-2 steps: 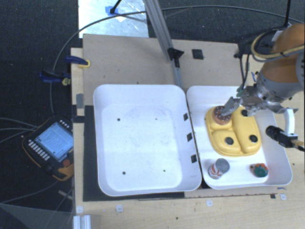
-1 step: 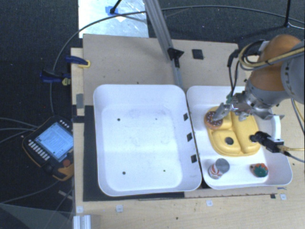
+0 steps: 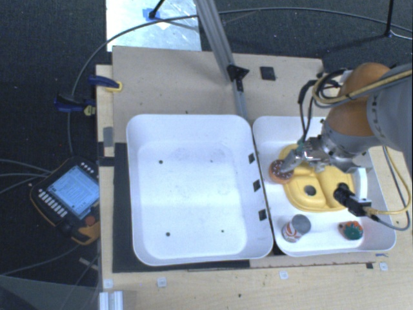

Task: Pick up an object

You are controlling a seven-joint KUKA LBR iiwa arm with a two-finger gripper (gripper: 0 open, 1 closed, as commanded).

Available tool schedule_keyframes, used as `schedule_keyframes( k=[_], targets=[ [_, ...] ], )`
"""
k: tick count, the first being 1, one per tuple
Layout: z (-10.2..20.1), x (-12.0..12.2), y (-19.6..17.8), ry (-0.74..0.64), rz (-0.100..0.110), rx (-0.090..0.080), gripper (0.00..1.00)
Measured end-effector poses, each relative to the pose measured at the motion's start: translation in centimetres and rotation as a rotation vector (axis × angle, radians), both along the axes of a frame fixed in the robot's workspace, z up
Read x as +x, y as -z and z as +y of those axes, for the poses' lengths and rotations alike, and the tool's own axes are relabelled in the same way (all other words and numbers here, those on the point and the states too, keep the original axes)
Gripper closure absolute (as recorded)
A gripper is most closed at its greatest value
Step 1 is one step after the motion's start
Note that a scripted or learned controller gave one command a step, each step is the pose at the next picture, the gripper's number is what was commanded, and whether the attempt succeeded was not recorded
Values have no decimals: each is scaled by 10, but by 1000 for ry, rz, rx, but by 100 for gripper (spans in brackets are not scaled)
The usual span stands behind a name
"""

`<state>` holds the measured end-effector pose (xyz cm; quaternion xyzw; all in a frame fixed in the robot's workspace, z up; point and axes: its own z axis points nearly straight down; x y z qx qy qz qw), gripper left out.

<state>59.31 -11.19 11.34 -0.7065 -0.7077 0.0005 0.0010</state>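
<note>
Claw point(image 3: 298, 158) over yellow obj point(image 3: 314, 191) (glossy, w/ hole).

Bright overhead light, bins point(image 3: 193, 128) glaring, slightly soft

Your grey arm point(image 3: 381, 118) reached in from the right, orange band up, wrist bent down, gripper point(image 3: 298, 158) low.

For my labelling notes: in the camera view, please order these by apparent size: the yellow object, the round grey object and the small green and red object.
1. yellow object, clearly largest.
2. round grey object.
3. green and red object, slightly smaller; these two look nearly alike, so their order is unsure.
</note>
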Motion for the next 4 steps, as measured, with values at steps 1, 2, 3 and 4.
schedule_keyframes(
  k=[1,2,3,4],
  targets=[
    [1,3,-15,-1,-7,3,100],
    [7,2,-60,-4,-7,-1,100],
    [12,8,-106,-5,-9,-2,100],
    [9,12,-150,-5,-9,-2,100]
  ],
)
